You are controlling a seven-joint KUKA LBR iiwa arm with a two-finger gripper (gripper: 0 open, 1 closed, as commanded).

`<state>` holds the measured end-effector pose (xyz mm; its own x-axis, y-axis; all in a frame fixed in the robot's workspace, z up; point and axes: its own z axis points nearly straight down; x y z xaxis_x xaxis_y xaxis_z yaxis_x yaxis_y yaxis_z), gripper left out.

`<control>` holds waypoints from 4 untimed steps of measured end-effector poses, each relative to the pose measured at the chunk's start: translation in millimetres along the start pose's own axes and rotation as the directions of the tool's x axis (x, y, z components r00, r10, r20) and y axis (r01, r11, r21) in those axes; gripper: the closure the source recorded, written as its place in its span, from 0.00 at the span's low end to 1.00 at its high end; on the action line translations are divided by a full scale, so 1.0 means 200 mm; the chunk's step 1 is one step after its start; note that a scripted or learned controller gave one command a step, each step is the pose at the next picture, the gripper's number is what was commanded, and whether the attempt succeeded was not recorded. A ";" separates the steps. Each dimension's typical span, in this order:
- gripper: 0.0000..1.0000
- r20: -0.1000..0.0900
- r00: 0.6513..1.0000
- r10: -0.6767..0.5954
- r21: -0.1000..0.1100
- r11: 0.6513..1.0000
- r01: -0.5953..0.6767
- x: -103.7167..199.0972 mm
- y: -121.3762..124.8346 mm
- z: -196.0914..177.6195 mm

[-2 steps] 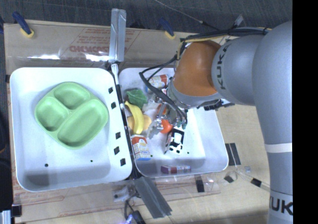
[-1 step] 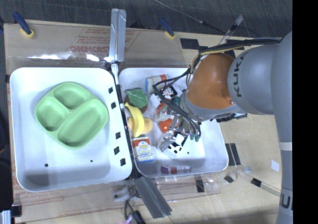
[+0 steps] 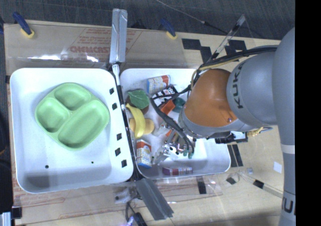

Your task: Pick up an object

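The arm (image 3: pixel 235 99) hides much of the right bin (image 3: pixel 220 162); tool's (image 3: pixel 173 150) grip unclear.

Two shallow white bins sat side by side on the counter (image 3: pixel 45 32): the left bin (image 3: pixel 25 135) carried one green divided plate (image 3: pixel 72 115) with three compartments, and the right bin (image 3: pixel 218 162) carried a jumble of small items. Among those, one yellow banana (image 3: pixel 138 121), one dark green rounded piece (image 3: pixel 138 99), one small carton with orange print (image 3: pixel 157 84) and one little bottle (image 3: pixel 143 154) could be counted, while the rest lay too tangled under the single arm (image 3: pixel 251 94) to count. Two blue clamps (image 3: pixel 23 24) gripped the counter's far edge.
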<state>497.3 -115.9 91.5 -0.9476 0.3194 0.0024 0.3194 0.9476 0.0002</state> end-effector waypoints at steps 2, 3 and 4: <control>0.00 0.006 0.950 0.312 0.000 0.950 -0.312 0.04 0.10 0.00; 0.00 0.003 0.935 0.354 -0.001 0.935 -0.354 0.01 0.09 0.00; 0.00 0.007 0.816 0.578 0.001 0.816 -0.578 -0.01 0.10 0.00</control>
<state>505.8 -97.9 92.4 -0.5882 0.8087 -0.0048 0.8087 0.5882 -0.0024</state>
